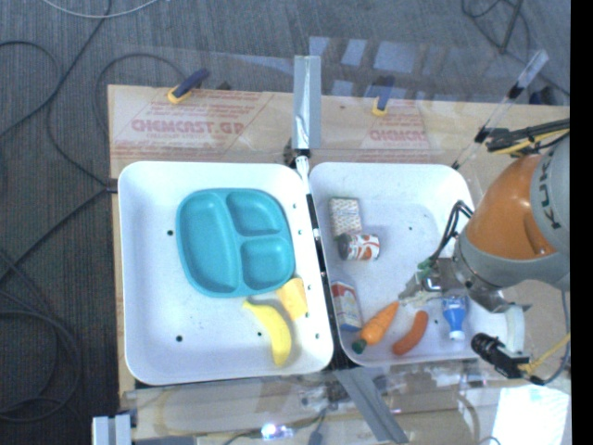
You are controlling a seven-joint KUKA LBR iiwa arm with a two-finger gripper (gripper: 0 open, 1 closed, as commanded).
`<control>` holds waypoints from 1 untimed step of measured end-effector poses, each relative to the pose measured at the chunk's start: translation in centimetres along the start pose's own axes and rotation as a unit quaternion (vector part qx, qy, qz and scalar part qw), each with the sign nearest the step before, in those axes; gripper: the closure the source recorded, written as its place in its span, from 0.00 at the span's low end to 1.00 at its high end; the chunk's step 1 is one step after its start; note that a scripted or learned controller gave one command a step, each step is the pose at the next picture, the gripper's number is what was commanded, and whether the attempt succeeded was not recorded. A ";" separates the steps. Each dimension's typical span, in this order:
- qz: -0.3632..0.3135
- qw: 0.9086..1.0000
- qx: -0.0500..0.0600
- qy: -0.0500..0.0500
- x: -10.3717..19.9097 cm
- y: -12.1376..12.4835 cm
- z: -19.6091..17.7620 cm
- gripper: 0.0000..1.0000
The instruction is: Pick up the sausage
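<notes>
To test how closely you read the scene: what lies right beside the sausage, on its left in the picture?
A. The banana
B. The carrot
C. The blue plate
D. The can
B: the carrot lies just left of the sausage in the right bin, while the banana and blue plate are in the left bin and the can sits farther up.

I see my arm (519,225) coming in from the right edge of the frame, orange band uppermost, with the gripper (428,281) low at lower right, pointing left.
</notes>
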State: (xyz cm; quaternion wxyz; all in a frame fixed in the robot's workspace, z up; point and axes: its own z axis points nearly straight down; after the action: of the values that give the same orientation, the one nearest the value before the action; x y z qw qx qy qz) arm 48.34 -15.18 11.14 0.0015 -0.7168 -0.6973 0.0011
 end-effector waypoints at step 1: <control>0.000 1.000 0.000 0.000 0.0 0.0 0.0 0.00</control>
State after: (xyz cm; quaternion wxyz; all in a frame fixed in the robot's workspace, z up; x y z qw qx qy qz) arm 48.33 -15.16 11.13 0.0018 -0.7169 -0.6972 0.0010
